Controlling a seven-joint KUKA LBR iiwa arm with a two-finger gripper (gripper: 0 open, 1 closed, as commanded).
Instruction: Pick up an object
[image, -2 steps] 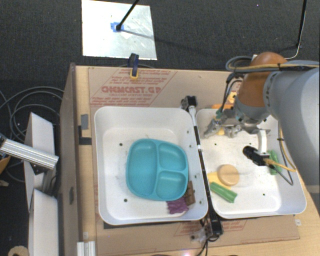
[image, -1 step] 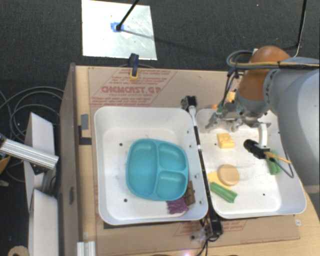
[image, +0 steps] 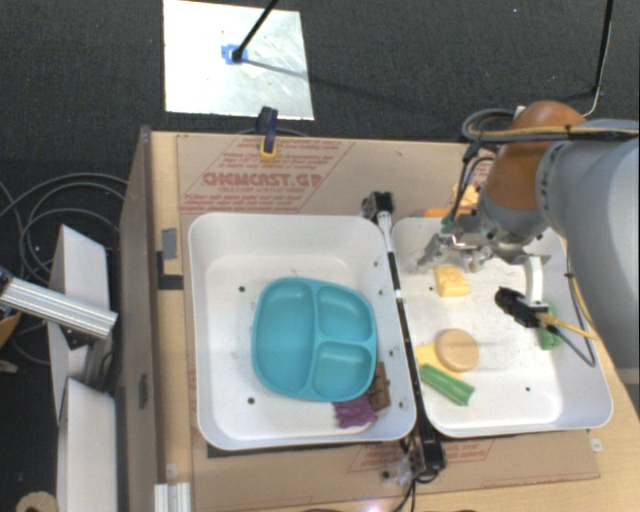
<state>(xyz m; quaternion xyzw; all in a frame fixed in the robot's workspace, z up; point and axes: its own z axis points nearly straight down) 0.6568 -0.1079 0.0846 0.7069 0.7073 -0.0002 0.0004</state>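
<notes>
The grey arm (image: 590, 190) reaches in from the right over the right bin (image: 585, 405), and its tool (image: 455, 258) hangs low over the far left part of that bin. From this slanted view I cannot tell whether the tool is apart or together, and nothing can be seen clamped in it. A pale yellow block (image: 452, 283) lies flat on the bin floor just on the near side of the tool, very close to it, though contact cannot be judged. Nearer still, a round tan disc (image: 459, 350) rests partly over a flat yellow piece (image: 427, 355), which pokes out on the disc's left. A green stick (image: 446, 385) lies at a slant just near of those two, close to the bin's left wall. Toward the right side of the same bin sits a small green piece (image: 547, 338), well apart from the disc. A small orange thing (image: 436, 212) shows at the bin's far edge, behind the tool. In the left bin (image: 225, 300) a teal divided plate (image: 312, 340) lies flat, taking up much of the middle. At that bin's near right corner a purple lump (image: 352, 412) sits beside a small brown piece (image: 380, 392), both just off the plate's near edge. Both bins stand side by side, their walls touching, on the cardboard-covered counter (image: 260, 175).
</notes>
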